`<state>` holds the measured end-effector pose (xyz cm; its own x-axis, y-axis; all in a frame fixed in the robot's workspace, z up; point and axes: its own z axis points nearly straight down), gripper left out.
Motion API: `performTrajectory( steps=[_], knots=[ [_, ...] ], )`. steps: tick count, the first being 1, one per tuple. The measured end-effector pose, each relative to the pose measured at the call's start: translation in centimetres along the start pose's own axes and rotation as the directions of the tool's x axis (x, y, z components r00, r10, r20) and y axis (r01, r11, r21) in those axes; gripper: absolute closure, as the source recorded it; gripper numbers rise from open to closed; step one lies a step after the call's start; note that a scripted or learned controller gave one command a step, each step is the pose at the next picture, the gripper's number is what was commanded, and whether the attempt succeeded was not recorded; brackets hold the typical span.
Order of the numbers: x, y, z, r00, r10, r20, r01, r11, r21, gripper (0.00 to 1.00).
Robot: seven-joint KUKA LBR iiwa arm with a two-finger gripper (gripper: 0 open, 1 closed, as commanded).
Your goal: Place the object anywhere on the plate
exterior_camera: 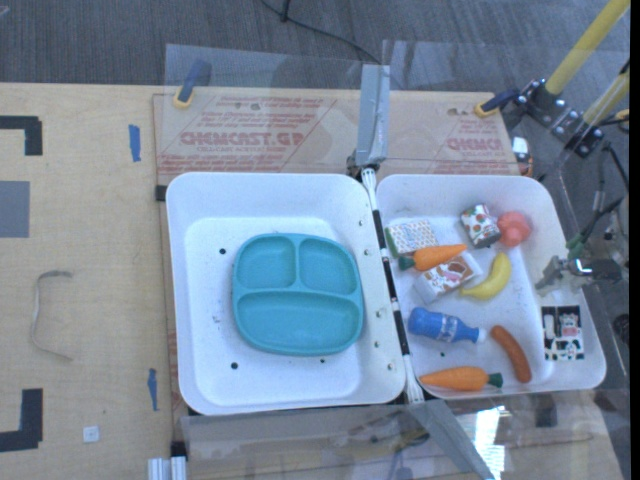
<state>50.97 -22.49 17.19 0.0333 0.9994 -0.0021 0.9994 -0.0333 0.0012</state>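
A teal plate [297, 295] with three compartments sits in the middle of the left bin [190, 218]. The right bin [545, 203] holds the toy foods: two small printed cartons [412, 236] [480, 226], a red ball [514, 229], a banana [490, 278], a carrot [436, 257] lying over another printed packet [447, 276], a blue bottle [445, 327], a sausage [511, 353], a second carrot [460, 378] and a black-and-white card [564, 332]. Their print is too small to read. Behind the bins, a clear sheet [250, 128] carries mirrored red lettering, roughly "CHEMCAST GP". A small metal gripper [560, 271] sits at the right bin's right wall; whether its jaws are open or closed cannot be told. Blue tape [134, 142] marks the wooden worktop [80, 268].
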Motion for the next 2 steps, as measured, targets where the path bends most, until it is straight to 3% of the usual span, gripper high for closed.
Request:
performTrajectory(
  steps=[1, 2],
  knots=[
    [7.0, 4.5, 1.4, 0.999, 0.035, -0.001, -0.035, 0.999, -0.001, 1.0],
    [9.4, 11.4, 0.8, 0.992, -0.124, 0.001, 0.124, 0.992, -0.002, 1.0]
  ],
)
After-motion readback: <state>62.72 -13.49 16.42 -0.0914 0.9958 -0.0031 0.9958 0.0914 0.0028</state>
